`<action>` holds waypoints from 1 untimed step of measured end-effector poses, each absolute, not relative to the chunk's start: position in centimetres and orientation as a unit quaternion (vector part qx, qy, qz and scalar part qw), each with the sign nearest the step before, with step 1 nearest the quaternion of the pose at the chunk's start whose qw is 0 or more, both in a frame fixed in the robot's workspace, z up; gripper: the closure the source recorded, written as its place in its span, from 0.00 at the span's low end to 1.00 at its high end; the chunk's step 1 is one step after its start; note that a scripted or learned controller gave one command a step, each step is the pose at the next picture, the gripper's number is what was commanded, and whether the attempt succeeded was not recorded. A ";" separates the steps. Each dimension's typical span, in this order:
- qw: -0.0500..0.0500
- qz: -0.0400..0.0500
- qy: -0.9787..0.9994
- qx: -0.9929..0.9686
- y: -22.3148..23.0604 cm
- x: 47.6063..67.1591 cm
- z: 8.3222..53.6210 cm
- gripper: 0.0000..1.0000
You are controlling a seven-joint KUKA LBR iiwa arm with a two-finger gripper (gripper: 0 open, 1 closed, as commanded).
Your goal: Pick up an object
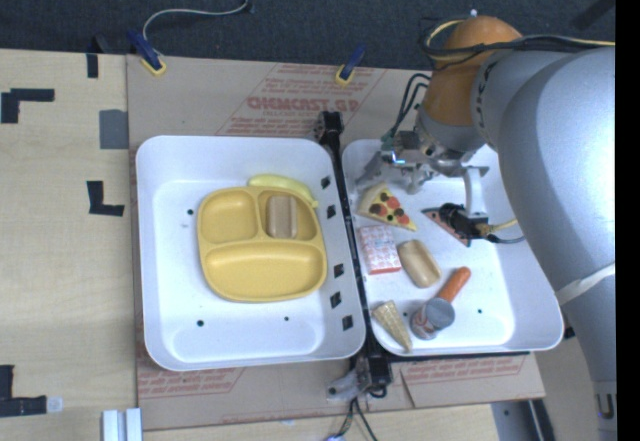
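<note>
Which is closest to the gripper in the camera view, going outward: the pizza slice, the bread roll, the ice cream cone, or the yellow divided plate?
From the gripper:
1. Pizza slice, just below it in the right bin.
2. Bread roll, mid right bin.
3. Ice cream cone at the right bin's front and yellow divided plate in the left bin: too close to call.

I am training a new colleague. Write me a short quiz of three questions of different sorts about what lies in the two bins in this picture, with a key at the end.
1. True or false: the yellow tray lies in the right bin.
2. Which thing lies nearest the hand? A) pizza slice B) cone C) carrot
3. Fill in: the bread roll lies in the ____ bin.

Key: 1 false, it lies in the left bin. 2 A. 3 right.
</note>
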State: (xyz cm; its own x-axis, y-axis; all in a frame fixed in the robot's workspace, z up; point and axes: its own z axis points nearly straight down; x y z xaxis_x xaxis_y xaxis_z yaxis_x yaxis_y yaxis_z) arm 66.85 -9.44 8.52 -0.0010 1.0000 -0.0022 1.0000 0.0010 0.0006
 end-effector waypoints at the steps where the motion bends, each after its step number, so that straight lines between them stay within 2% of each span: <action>1: 0.001 -0.001 0.708 0.707 -9.5 66.9 8.5 0.00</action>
State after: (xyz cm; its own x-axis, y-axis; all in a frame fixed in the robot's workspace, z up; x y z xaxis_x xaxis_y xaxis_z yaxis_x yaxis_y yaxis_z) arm 66.86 -9.49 8.52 -0.0016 1.0000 -0.0021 1.0000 0.0016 0.0006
